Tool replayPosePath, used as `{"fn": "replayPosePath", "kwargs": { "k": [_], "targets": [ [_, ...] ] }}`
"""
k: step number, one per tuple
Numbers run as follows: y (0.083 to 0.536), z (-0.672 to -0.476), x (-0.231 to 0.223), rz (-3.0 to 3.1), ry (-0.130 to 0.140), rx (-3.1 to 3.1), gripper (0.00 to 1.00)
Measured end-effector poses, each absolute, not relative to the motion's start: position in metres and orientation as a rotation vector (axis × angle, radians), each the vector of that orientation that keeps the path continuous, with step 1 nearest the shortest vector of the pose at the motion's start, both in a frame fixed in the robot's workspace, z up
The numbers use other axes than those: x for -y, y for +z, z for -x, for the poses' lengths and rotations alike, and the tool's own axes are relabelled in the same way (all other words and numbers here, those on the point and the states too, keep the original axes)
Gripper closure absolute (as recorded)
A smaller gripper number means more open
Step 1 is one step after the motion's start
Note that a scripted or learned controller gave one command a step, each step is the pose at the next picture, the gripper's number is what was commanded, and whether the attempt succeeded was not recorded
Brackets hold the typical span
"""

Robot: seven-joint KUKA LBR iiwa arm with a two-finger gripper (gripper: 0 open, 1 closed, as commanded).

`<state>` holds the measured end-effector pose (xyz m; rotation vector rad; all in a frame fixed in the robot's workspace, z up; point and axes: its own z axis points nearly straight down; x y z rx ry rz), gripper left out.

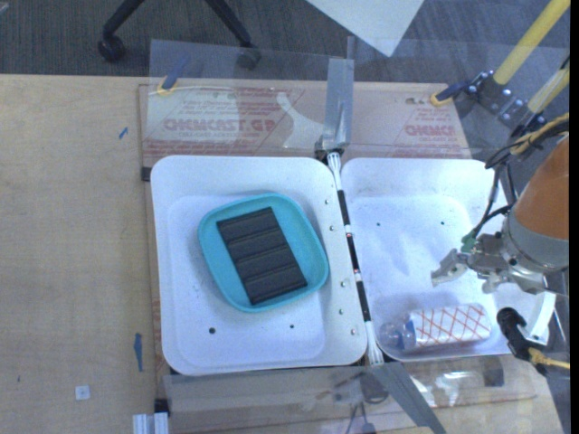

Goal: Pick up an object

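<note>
1. A teal plate (263,251) with rounded corners is seen lying flat in the left bin (181,333), roughly at its middle.
2. A dark grey ribbed block (261,255) is laid flat on the plate, its long side running at a slant from upper left to lower right.
3. A clear bottle with a red-and-white lattice label (441,326) is found on its side in the right bin (407,197), near the front wall, cap end pointing left.

Bright even overhead light, soft shadows, slight blur throughout.
</note>
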<state>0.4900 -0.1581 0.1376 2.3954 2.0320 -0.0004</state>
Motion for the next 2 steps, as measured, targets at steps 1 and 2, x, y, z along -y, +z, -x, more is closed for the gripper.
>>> {"fn": "replayPosePath", "kwargs": {
  "k": [1, 2],
  "targets": [
    [0.1470, -0.4899, 0.1601, -2.398, 0.000, -2.025, 1.00],
    [0.1469, -0.4898, 0.1601, -2.398, -0.001, -2.026, 0.00]
  ]
}}
